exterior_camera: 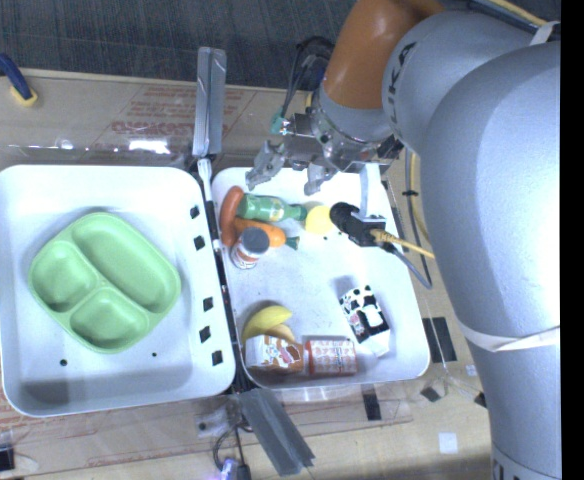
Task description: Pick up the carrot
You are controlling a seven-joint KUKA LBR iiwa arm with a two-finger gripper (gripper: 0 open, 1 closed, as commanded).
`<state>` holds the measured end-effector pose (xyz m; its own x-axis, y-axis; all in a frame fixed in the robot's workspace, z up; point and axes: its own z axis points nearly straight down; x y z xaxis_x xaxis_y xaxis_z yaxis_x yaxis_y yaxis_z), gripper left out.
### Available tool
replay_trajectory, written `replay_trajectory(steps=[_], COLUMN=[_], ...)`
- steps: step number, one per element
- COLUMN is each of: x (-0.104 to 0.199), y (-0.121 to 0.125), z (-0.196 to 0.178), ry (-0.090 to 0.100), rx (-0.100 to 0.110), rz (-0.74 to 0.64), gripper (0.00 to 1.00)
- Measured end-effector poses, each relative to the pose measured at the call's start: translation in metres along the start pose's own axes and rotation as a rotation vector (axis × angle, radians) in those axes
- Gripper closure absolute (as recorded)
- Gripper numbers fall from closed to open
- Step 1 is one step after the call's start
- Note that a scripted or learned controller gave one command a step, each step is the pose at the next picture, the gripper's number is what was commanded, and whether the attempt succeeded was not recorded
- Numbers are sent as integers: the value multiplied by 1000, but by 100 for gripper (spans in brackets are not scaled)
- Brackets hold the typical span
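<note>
Carrot (231, 211) pickup has not begun to pay off yet, as far as you can judge from the camera view: it lies on the floor of the right bin (404, 348), against the left wall, below and just left of the claw (290, 178). Your claw hangs spread apart with nothing between its fingers, above a green bottle (269, 208). Descent, closing and lift all remain.

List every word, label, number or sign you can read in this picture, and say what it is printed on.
None can be read.
Red print on the bench: too faint.
Label on the brown packet: blurred.
Pattern on the black and white carton: no legible words.
Green bottle label: blurred.
</note>
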<state>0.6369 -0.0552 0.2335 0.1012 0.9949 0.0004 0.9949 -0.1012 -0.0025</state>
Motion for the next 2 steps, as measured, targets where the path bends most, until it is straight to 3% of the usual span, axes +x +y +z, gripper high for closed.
replay_trajectory(steps=[1, 2], x=[-42, -62], y=[4, -13], z=[102, 142], ry=[-1, 0], rx=[2, 1], rz=[3, -195], gripper=[0, 0])
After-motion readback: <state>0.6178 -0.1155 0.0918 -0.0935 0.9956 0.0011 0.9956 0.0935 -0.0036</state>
